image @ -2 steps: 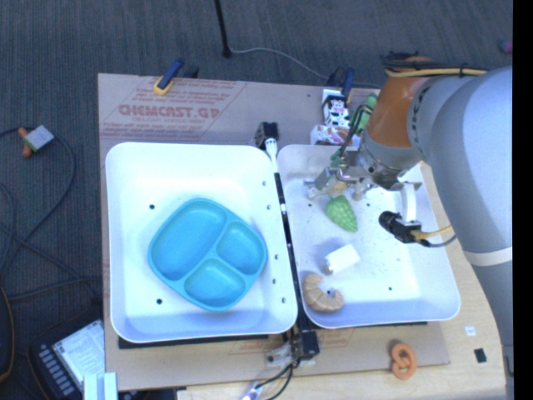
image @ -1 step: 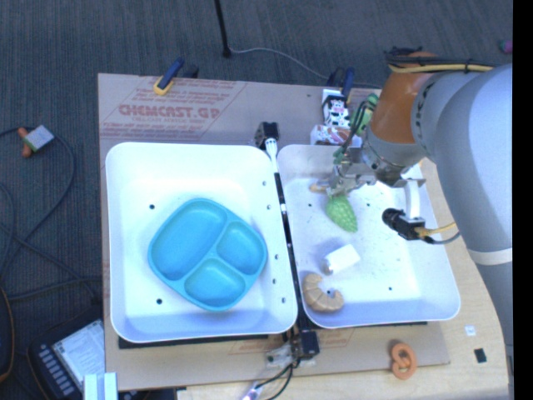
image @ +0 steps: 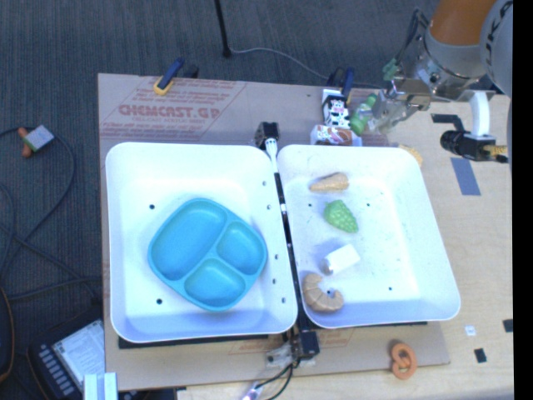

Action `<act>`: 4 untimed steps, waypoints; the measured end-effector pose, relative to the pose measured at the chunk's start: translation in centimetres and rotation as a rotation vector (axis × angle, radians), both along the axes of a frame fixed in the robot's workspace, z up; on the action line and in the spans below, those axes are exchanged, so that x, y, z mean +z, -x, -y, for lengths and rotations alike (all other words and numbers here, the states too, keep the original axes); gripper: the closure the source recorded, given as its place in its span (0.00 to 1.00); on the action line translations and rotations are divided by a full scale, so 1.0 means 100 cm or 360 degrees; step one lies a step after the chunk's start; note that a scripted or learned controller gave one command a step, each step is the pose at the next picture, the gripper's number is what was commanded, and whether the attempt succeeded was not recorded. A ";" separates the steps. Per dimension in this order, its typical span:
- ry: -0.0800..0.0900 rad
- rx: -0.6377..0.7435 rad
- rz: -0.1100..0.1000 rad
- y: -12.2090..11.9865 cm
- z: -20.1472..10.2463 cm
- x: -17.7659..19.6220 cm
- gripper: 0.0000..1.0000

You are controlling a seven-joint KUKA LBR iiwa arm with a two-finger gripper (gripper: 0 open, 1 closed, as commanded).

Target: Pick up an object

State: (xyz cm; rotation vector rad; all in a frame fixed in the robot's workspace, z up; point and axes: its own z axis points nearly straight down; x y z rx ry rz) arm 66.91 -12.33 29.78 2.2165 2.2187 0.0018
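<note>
My jaws hang above the far edge of the right bin [image: 433,223], near the top right, and a small green object [image: 359,123] sits at their tips; whether they pinch it I cannot tell. Below, in that bin, lie a tan bread-like piece [image: 330,182], a green bumpy piece [image: 341,217], a white block [image: 341,258] and a curled tan pastry [image: 321,293] at the near edge. The left bin [image: 133,182] holds a blue divided plate [image: 208,252]. An orange ring [image: 403,359] lies on the table [image: 483,248].
</note>
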 end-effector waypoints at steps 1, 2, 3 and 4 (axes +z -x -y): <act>-0.0005 0.0002 -0.0013 0.002 -0.076 -0.115 1.00; 0.0000 -0.0004 -0.0010 0.002 -0.014 -0.134 1.00; 0.0000 -0.0003 -0.0007 0.045 0.045 -0.097 1.00; -0.0004 0.0001 -0.0005 0.015 0.013 -0.072 1.00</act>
